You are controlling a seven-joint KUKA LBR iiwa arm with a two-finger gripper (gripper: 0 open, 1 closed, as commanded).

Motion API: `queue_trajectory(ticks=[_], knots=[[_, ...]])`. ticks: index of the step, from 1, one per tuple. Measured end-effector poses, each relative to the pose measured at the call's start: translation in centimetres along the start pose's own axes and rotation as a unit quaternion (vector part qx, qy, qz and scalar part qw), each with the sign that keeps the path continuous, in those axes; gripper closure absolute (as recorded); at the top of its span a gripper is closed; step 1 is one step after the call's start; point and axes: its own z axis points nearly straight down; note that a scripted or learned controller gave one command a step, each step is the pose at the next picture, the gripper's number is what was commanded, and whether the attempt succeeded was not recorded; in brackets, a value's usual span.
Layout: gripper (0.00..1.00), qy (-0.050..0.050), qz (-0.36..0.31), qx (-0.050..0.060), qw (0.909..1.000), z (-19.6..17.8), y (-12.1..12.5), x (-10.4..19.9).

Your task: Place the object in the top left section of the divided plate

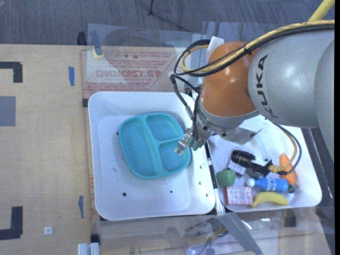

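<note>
— While the jaws point(184, 145) hover over the blue divided plate's point(143, 147) right rim, are they loaded?
— Cannot tell. Candidate objects lie in the bin point(308, 195) right of the plate; placement looks pending.

A robotics lab is indicated: a KUKA arm point(287, 73) is mounted over white bins point(106, 195) on a taped plywood bench point(42, 142), cables trailing.

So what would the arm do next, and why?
Probably a short slide left, further over the blue divided plate. The gripper hangs at the plate's right edge, over its lower right section, and the top left section lies beyond it. Whether it carries an object is too small to tell; the green ball and banana lie in the right bin.
</note>
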Motion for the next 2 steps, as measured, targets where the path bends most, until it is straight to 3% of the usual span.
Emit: queue_trajectory(ticks=[1,2], knots=[[1.0,-0.001,-0.057,0.0,0.9984,-2.8,1.7,0.6],[1.0,0.001,-0.041,0.001,0.9991,0.0,-2.9,-1.5]])
